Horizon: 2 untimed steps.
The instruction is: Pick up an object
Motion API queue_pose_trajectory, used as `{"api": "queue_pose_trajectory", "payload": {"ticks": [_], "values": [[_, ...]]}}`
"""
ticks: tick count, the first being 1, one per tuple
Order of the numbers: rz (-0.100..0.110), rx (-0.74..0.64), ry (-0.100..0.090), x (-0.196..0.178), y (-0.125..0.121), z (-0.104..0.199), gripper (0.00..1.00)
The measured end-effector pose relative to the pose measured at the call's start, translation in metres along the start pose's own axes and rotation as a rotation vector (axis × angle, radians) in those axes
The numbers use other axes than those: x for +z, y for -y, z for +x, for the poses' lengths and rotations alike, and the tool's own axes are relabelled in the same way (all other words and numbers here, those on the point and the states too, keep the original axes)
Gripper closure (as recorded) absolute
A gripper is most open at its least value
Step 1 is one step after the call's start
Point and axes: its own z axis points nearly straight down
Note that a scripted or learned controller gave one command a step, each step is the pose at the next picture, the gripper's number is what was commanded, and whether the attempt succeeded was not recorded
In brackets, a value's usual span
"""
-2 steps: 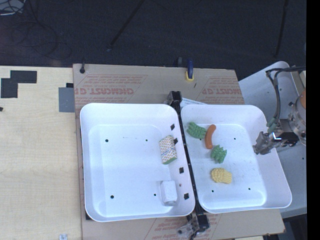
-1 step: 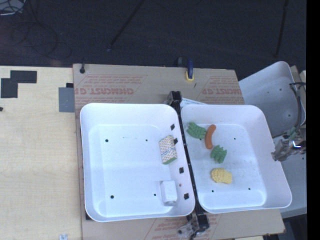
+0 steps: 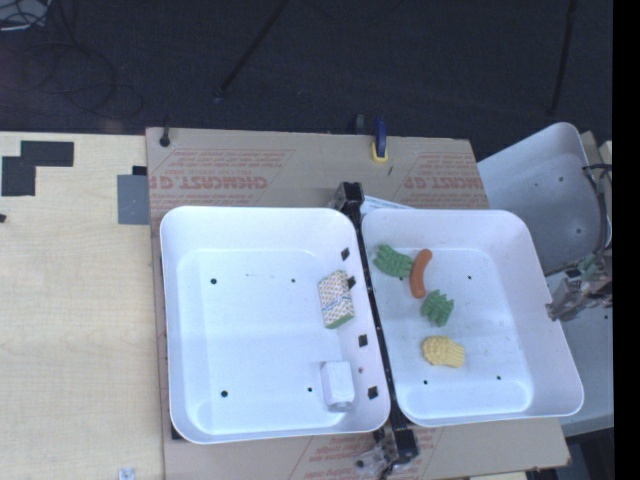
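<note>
Objects in two bins, orange sausage (image 3: pixel 420 272), yellow corn (image 3: pixel 442 351), small items blurry

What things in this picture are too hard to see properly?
- Gripper, camera view: small and blurry at the right edge, so whether it is open or shut is unclear.
- White block in the left bin: white on white, its shape is hard to read.
- Patterned item: too small to tell what it is.
- Green pieces in the right bin: blurred, details lost.

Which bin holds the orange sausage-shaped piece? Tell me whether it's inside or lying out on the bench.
Inside. The orange piece lies on the floor of the right bin, between two green pieces, apart from the bin walls.
</note>
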Motion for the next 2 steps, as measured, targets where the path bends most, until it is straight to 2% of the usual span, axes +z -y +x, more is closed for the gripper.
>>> {"api": "queue_pose_trajectory", "payload": {"ticks": [1,2], "values": [[0.002,-0.009,-0.004,0.006,0.0,0.103,1.0],[-0.001,0.005,0.002,0.019,0.001,0.018,1.0]]}}
